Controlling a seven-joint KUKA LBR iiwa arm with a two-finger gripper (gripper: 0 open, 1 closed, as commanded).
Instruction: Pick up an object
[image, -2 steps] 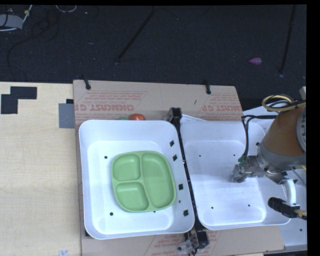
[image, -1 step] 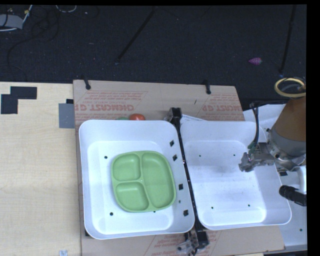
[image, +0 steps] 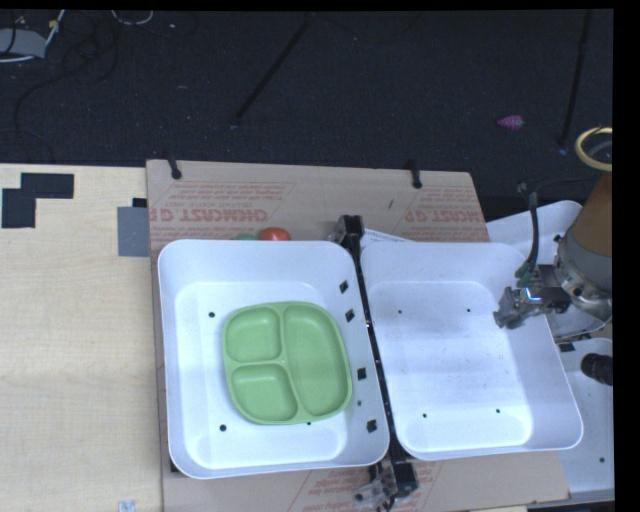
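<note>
A light green divided plate (image: 286, 362) with three compartments lies flat in the left bin (image: 190, 275). My gripper (image: 512, 308) hangs over the right rim of the right bin (image: 470, 430), far from the plate, with the grey arm behind it at the view's right edge. Nothing shows between its fingers. A small red-orange object (image: 273, 235) with a bit of green beside it sits just behind the left bin's back rim, on the cardboard.
Both bins rest on a cardboard sheet (image: 310, 200) on the bench. A black clip strip (image: 365, 340) runs between the bins. Pale wooden benchtop (image: 70, 350) extends to the left. Dark floor with cables lies beyond the bench.
</note>
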